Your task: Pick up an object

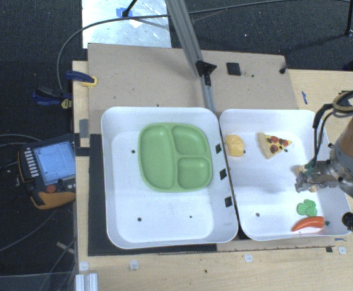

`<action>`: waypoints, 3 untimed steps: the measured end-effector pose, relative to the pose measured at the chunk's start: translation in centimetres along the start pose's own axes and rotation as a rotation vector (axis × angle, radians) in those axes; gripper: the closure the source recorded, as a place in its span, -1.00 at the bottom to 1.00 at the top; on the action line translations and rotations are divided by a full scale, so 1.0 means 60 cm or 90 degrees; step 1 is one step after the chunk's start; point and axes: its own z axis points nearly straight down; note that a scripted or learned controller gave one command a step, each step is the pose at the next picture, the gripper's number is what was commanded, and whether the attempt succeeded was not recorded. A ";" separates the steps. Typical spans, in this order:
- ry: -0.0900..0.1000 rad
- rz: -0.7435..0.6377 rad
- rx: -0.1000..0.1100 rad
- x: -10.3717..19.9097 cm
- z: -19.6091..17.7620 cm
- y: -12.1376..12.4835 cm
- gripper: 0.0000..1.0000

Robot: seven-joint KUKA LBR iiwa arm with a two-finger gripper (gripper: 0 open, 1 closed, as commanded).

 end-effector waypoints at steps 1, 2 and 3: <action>0.000 -0.003 0.000 0.010 -0.077 -0.002 1.00; 0.000 -0.003 0.000 0.013 -0.151 -0.003 1.00; 0.001 -0.003 0.001 0.013 -0.194 0.000 1.00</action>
